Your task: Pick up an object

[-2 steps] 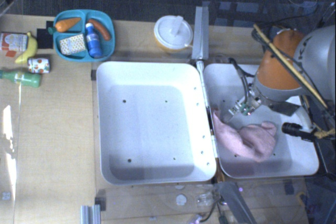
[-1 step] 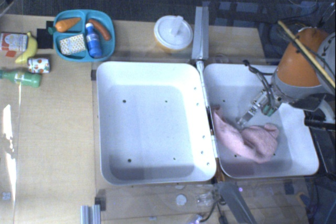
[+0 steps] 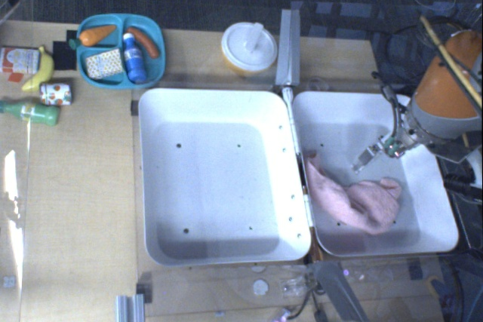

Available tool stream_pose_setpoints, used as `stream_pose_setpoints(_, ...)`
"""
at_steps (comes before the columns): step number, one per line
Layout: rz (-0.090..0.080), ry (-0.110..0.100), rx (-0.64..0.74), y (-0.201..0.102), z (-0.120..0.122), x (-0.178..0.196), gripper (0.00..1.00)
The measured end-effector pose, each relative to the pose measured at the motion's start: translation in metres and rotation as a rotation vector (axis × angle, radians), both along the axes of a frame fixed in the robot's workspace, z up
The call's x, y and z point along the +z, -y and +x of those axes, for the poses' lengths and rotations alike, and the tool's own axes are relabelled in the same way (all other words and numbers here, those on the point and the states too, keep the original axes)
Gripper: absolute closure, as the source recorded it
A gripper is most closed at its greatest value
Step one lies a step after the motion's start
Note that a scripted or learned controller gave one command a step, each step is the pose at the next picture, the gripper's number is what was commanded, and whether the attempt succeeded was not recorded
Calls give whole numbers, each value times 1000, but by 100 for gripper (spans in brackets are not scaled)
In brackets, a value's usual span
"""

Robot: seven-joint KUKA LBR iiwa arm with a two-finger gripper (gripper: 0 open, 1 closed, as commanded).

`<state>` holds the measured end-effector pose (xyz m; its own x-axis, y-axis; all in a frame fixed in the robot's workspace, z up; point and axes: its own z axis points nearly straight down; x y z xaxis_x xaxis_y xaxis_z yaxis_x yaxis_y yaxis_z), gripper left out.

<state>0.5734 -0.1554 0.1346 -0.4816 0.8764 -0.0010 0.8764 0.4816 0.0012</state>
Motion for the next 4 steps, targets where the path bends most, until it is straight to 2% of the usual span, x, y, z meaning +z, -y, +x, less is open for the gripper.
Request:
stream_pose_setpoints(1, 0, -1, -195, 26, -7, 92, 0)
stream_pose_setpoints(2, 0, 5, -200, 32, -34, -39, 0)
stream_pose_setpoints(3, 0, 15, -203, 38, -50, -46, 0)
stream_pose_setpoints(4, -2, 16, -214, 51, -79, -46, 0)
